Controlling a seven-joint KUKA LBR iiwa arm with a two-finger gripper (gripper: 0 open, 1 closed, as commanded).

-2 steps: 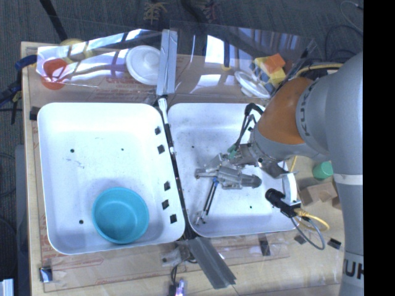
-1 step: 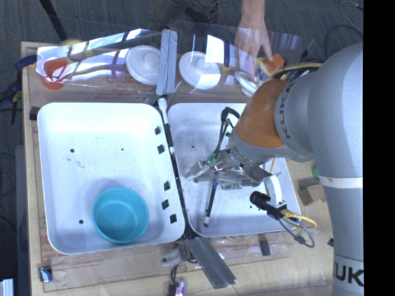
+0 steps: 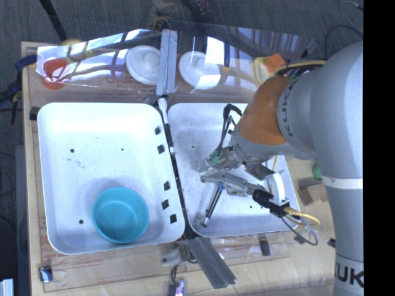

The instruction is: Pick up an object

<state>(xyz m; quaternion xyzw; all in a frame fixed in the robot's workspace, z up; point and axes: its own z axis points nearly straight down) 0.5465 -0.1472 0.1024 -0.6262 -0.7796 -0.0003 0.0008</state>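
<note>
Blue bowl [image 3: 121,214] in left bin [image 3: 62,134], arm's jaws low in right bin [image 3: 191,134], grip unclear

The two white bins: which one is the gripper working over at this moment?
The right-hand bin. The gripper hangs over its middle, while the left-hand bin holds a blue bowl at its near end, well away from the arm.
</note>
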